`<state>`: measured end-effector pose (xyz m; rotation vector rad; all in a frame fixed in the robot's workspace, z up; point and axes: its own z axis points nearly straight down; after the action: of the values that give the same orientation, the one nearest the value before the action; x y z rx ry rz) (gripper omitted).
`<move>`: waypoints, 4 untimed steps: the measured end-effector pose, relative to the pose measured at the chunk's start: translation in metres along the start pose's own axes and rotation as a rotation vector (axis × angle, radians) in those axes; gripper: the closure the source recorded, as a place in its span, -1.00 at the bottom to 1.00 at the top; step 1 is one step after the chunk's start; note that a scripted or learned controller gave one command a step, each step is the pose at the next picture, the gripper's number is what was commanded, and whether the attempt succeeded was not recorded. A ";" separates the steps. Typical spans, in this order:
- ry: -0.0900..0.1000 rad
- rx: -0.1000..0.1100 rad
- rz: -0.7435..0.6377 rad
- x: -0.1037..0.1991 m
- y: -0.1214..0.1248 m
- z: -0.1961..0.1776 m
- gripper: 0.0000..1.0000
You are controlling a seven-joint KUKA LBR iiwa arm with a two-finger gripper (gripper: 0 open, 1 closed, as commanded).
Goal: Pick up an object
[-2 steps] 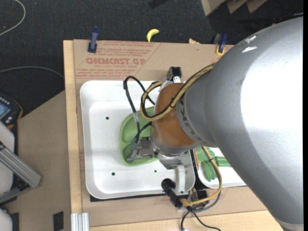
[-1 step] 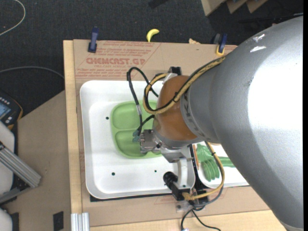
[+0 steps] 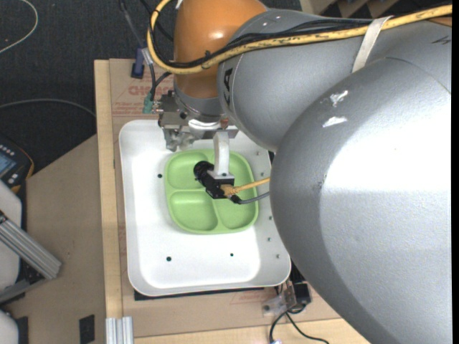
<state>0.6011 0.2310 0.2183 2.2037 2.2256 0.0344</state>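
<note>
Tan bench (image 3: 115, 278) carries a white bin (image 3: 147, 242). Green divided plate (image 3: 193, 210) lies flat in the bin, around the middle, a bit toward the far side. Gripper (image 3: 190, 136) hangs over the plate's far edge; open or closed, can't tell. Grey arm (image 3: 358, 192) covers the right, orange band (image 3: 208, 27) at far end.

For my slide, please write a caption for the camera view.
The arm reaches over a green tray in a white bin, gripper at the tray's far edge.
</note>
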 end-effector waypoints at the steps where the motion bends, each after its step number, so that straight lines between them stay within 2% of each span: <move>1: -0.004 0.000 0.008 -0.017 0.038 -0.177 1.00; 2: -0.013 0.040 0.010 -0.006 -0.002 -0.015 1.00; 3: -0.010 0.032 0.012 -0.024 -0.073 -0.010 1.00; 4: -0.012 0.013 0.020 -0.115 -0.040 -0.077 1.00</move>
<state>0.5610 0.1150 0.2933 2.2266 2.2050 0.0068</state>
